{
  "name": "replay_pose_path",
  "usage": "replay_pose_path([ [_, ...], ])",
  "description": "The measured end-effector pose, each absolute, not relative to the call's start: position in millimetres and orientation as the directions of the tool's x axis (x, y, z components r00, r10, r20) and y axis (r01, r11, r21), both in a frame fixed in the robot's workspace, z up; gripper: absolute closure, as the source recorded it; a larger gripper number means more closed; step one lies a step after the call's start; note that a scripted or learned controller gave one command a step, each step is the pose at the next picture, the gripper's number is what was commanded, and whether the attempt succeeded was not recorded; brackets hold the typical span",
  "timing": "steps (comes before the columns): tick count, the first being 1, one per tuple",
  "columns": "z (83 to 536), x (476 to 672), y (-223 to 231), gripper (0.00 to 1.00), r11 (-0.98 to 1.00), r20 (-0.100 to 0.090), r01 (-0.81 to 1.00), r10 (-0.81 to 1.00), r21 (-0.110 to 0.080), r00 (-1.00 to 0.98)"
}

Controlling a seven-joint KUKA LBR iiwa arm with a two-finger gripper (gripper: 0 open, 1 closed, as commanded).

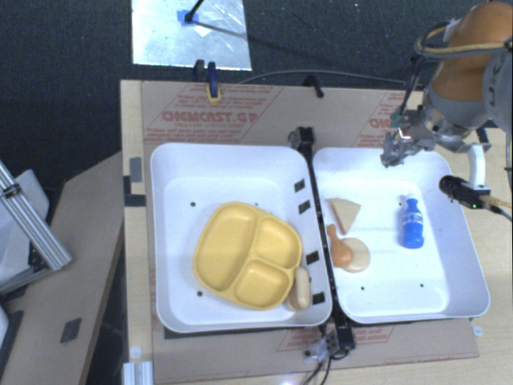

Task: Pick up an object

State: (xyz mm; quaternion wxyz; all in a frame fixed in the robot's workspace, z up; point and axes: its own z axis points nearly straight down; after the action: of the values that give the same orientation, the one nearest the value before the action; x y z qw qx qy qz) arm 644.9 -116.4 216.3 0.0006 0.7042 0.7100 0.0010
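From my seat I see the gripper (395, 152) hanging over the far rim of the right bin (457, 291), at that bin's back edge, with the grey wrist and orange band of the arm (473, 46) rising behind it toward the upper right. Whether the jaws stand wide or narrow I cannot tell; they are small and dark against the bin wall, and I see nothing between them.

Nearest to the jaws, below and slightly to their right, a blue bottle (411, 223) lies on the bin floor with its white cap pointing toward the gripper, apart from it. Below and to the left of the jaws sits a tan wedge (346, 213), and just beyond that, farther down, an orange spoon-like piece (338, 247) rests against a pale round disc (357, 257); the two touch. All four lie in the right bin, none in contact with the gripper.

Farther left of the jaws, across the black divider (317, 239) where the two bins meet, the left bin (184, 183) holds a yellow compartment tray (244, 255) lying flat, with a small beige oblong piece (300, 289) touching its near right corner.

Well beyond, up and left of the jaws, a shiny silver sheet (160, 22) lies on the dark cloth past the bench's brown board (240, 111).
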Motion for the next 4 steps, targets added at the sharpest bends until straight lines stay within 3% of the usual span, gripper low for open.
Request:
replay_pose_path([
  [2,218.0,607.1,-27.8,1.0,0.008,0.002,1.0,1.0,0.0,-0.008],
  [4,223.9,552.6,55.6,1.0,0.008,0.001,1.0,1.0,-0.002,-0.008],
])
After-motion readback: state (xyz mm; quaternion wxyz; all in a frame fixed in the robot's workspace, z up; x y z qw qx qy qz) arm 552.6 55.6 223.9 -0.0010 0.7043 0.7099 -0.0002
